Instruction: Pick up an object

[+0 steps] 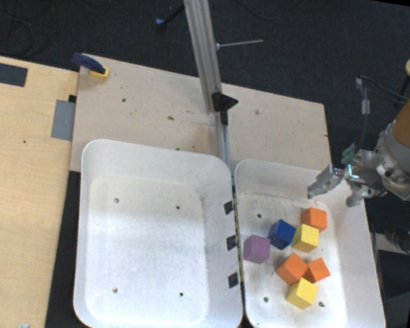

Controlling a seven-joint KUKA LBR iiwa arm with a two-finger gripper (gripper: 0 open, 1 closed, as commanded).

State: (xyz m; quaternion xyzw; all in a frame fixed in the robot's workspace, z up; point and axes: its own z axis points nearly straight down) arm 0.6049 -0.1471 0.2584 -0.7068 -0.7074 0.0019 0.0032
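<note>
Pincer (340, 188) hangs over the upper right part of the right bin (368, 306), fingers spread wide, nothing between them. It sits above and just right of the cube cluster, clear of all cubes as far as the slant view lets me judge.

Cubes all lie in the right bin:
- orange cube (314, 218) at top
- yellow cube (307, 238) touching below it
- blue cube (281, 233) just beside the yellow on the left
- purple cube (256, 248) further left, near the bin's left wall
- two more orange cubes (292, 268), (317, 270) side by side lower down
- second yellow cube (302, 293) at the bottom

Left bin (96, 179) sits on the counter (4, 187) beside the right one.
</note>
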